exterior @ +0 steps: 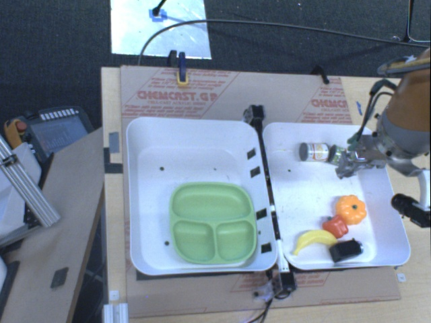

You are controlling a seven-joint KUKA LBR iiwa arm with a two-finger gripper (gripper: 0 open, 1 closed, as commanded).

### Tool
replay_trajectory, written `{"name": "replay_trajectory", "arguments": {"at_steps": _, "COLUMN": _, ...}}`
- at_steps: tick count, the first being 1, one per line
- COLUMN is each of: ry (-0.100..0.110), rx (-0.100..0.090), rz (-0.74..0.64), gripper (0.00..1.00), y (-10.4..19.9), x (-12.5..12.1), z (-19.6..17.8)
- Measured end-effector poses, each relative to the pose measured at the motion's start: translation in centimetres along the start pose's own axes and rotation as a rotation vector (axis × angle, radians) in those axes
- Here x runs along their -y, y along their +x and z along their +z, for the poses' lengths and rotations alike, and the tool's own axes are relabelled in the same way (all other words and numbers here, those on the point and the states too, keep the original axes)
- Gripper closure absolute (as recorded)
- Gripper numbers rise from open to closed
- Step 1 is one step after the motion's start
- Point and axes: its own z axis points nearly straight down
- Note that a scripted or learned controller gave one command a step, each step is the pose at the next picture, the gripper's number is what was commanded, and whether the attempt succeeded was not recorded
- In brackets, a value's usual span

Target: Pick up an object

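So here's what we've got: a small jar [315, 152] with a dark lid is lying on its side in the far part of the right bin [397, 244], and its one end sits right up against the fingers [345, 161]. Honestly we can't tell if the fingers are apart or together, they're just a blurry metallic clump from this angle, and we can't say whether the jar is actually between them or only beside them.

On the near side of the fingers, well apart from them in the same bin, there's a little cluster: an orange pumpkin [351, 208], a small red thing [337, 226] touching it, a yellow banana [312, 240], and a black block [346, 250] just beside the banana's end.

Way off to the far side of the jar from the fingers, across the divider, is the left bin [145, 180] with a green divided plate [213, 222] in its near half.

The grey arm [404, 120] with its orange band comes in right behind the fingers. Both bins sit on a cardboard sheet [202, 89] on the surface [110, 99].
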Motion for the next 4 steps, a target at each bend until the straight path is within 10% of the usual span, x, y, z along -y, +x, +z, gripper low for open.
{"name": "replay_trajectory", "arguments": {"at_steps": 4, "ry": 0.0, "rx": -0.001, "rz": -0.003, "gripper": 1.0, "y": 22.4, "x": -1.4, "z": 0.1}}
